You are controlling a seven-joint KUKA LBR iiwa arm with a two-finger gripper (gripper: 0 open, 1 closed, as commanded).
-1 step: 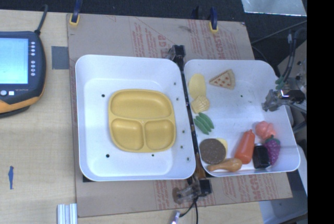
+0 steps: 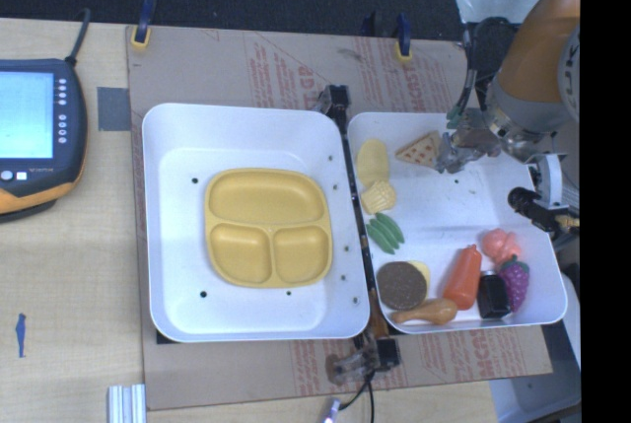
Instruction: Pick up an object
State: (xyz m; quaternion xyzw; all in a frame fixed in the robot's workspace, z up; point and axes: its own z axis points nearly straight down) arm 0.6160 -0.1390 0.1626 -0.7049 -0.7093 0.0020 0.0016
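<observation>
My two bins (image 2: 246,317) look like smooth matt white plastic, the yellow tray (image 2: 268,226) matt plastic too, resting on brown cardboard (image 2: 246,66) over a pale wood-grain bench (image 2: 59,313).

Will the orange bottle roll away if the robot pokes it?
Probably a little. The bottle looks round and lies tilted on its side in the right bin, so a sideways poke could roll it. It likely won't go far: the black block and grapes sit close beside it. It looks like light plastic.

Tool (image 2: 452,161) low, arm (image 2: 537,56) bent down
</observation>
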